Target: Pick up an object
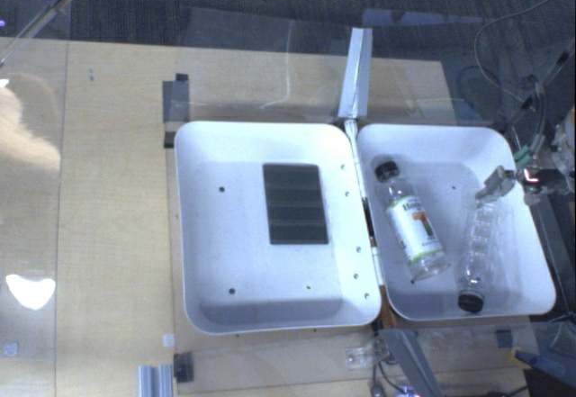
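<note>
We see two shallow white plastic bins side by side on a pale wooden bench (99, 233). The left bin (207, 287) fills the centre of the frame and holds a flat dark rectangular block (295, 203), ribbed across its face, lying near its middle. The right bin (531, 292) holds two bottles. A clear plastic bottle with a black cap and a white-and-orange label (411, 226) lies on its side in the left half of that bin, cap toward the upper edge. A second clear, ribbed plastic bottle with a dark cap (475, 257) lies just to its right, cap toward the lower edge. At the right edge of the frame a metallic part, probably the gripper (498, 181), hangs just above the ribbed bottle's upper end; we cannot tell how it is set.
</note>
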Available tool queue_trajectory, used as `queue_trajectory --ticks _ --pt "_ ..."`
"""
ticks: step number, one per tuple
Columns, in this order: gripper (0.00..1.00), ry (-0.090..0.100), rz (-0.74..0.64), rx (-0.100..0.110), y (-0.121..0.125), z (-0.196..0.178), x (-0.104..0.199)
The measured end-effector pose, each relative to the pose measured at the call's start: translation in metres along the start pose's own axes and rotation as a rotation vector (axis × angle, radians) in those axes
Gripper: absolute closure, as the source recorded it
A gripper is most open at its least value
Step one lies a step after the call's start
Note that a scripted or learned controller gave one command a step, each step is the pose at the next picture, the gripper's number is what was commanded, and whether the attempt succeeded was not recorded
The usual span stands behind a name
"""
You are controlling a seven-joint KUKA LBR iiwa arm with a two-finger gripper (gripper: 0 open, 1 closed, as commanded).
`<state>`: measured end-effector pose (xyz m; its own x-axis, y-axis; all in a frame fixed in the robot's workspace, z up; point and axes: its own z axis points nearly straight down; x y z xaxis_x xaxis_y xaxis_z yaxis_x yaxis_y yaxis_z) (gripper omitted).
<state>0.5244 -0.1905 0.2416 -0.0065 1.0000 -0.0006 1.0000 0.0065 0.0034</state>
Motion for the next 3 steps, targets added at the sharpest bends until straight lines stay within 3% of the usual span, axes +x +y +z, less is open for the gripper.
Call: queue_trajectory --ticks 1,2,3 --pt "0.00 0.002 -0.213 -0.011 0.006 0.094 0.024" --pt "0.00 -0.005 -0.440 -0.003 0.068 0.148 0.049" --pt "0.00 -0.016 -0.463 -0.007 0.044 0.142 0.057"
